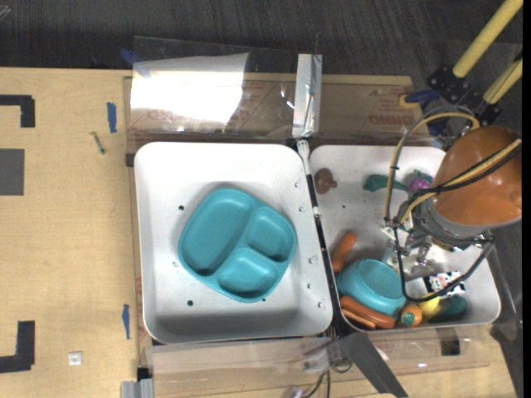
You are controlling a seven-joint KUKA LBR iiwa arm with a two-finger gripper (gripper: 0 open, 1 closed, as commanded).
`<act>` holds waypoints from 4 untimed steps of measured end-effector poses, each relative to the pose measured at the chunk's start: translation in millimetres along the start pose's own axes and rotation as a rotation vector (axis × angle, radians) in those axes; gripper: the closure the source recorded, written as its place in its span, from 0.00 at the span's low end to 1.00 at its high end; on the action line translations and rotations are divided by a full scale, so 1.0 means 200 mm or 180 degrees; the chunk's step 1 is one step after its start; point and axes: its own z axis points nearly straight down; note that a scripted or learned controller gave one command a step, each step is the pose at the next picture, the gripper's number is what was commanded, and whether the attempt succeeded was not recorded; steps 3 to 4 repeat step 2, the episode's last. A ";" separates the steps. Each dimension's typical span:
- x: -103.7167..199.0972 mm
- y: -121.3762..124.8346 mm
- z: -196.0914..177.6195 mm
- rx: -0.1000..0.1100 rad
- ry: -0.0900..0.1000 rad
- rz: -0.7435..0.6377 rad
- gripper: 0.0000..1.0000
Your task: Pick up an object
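A round teal bowl (375, 283) lies beside the tool (412, 259).

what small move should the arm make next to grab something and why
Probably a short straight descent. The gripper hangs over the right bin, just right of the teal bowl, with nothing seen between its fingers. The toys crowd that bin's near end, so lowering there, maybe nudged toward the bowl's rim, seems likeliest to catch something.
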 end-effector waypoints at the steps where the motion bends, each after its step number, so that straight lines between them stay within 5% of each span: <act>1: 0.49 -0.09 0.01 -0.0021 0.0002 -0.0461 1.00; 2: 0.01 -0.26 0.02 -0.0054 0.0006 0.0580 1.00; 4: 0.01 -0.26 0.02 -0.0054 0.0006 0.0580 1.00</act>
